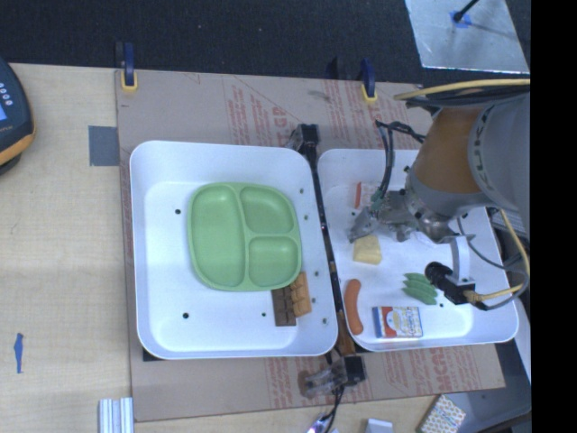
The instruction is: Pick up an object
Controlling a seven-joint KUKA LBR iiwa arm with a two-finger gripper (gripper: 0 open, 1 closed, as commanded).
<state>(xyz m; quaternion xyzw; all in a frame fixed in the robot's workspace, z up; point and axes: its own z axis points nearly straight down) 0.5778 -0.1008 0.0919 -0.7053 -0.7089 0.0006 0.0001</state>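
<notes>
gripper point(370, 224) low in right bin point(487, 332) near left wall, over cheese wedge point(367, 250) for pick; finger state can't tell, wrist blocks

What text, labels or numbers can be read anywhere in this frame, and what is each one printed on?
Nothing reads cleanly.
Cardboard sheet under the bins: faint red print, too blurred to read.
Small carton in the right bin: blue and red label, too small to read.
Device at the left edge: blue screen, marks illegible.
</notes>
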